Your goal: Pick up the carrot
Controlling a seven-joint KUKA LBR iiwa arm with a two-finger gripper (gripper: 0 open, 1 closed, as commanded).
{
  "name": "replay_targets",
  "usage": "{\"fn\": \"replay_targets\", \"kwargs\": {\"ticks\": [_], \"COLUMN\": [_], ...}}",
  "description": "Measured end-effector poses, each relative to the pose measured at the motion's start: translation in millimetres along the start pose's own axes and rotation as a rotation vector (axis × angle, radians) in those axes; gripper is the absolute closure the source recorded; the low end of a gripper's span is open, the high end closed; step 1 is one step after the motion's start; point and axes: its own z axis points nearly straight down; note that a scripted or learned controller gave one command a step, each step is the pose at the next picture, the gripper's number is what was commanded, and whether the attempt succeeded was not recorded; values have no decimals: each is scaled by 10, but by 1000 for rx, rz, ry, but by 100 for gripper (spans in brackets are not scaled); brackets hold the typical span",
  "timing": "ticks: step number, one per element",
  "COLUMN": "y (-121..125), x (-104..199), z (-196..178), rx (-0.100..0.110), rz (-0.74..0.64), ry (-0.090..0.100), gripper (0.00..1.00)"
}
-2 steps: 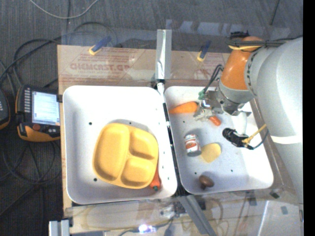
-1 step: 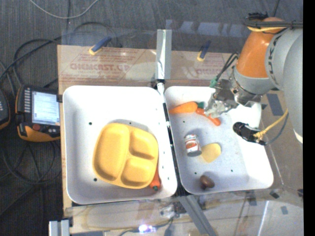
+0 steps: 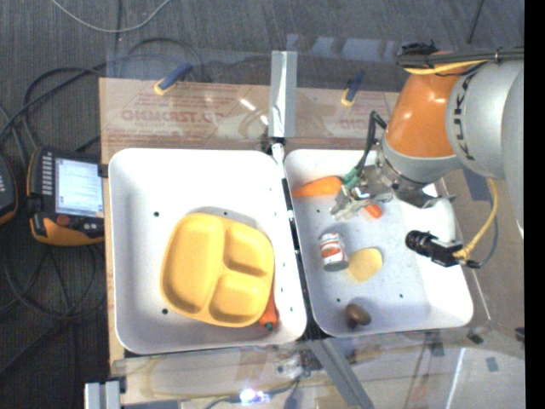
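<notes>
Camera view: orange tapered carrot (image 3: 317,187) lies at right white bin's (image 3: 443,309) upper left, gripper (image 3: 356,196) just beside its leafy end, grip state unclear; centre over carrot's body before closing.

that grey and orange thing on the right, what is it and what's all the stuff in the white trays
It is a robot arm, filmed by one camera fixed above the bench and looking down at a slant. At its tip is a two-finger gripper, low over the right bin. Beside it lies the carrot it is meant to pick up; I cannot tell whether it grips it. That bin also holds a small can, a pale yellow round piece and a small brown item. The left bin holds a yellow divided plate with something orange peeking from under its edge.
</notes>
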Motion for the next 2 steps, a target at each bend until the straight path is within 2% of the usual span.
{"fn": "replay_targets", "kwargs": {"ticks": [1, 2], "y": [-98, -105], "x": [458, 306], "z": [-7, -929], "rx": [-2, -3], "rz": [-524, -810], "ry": [0, -2], "gripper": [100, 100]}}
